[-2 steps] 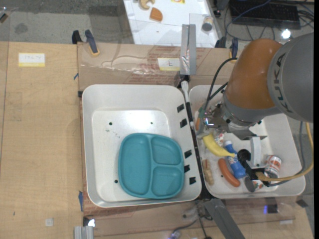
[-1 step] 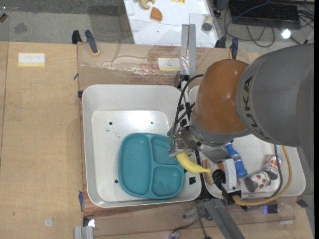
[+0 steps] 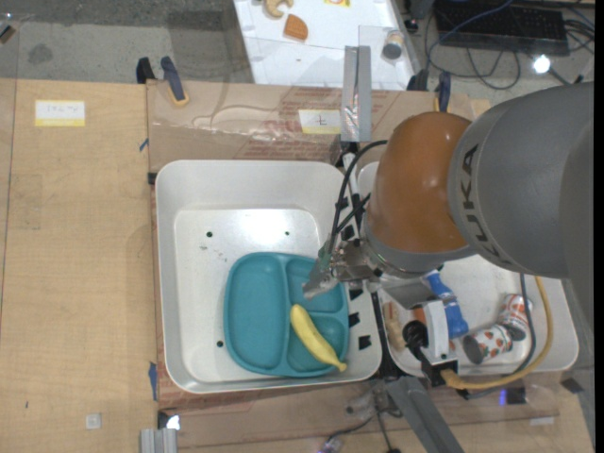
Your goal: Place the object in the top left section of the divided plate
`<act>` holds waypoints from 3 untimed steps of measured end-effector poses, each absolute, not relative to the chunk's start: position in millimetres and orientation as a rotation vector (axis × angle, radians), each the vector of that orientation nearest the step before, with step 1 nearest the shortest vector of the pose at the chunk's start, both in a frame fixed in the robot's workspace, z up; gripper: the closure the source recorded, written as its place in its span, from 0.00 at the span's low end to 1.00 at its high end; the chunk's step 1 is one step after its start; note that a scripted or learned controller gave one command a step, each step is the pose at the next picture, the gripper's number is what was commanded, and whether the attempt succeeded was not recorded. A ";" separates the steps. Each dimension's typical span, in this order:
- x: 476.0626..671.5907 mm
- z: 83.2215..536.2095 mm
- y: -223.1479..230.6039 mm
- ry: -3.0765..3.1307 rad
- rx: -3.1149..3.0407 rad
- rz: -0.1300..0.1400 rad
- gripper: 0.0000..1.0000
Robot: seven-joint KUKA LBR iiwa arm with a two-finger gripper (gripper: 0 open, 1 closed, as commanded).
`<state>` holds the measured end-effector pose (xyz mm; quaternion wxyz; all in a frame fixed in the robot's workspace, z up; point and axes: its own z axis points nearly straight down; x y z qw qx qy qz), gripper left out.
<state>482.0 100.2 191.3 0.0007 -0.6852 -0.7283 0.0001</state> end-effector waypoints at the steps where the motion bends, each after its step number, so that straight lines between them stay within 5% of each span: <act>1: 475.8 315.2 147.1 -2.629 -1.725 -0.006 0.00; 2: 476.8 326.3 147.7 -2.633 -1.726 -0.011 1.00; 3: 554.8 416.1 133.1 -2.656 -1.685 -0.006 1.00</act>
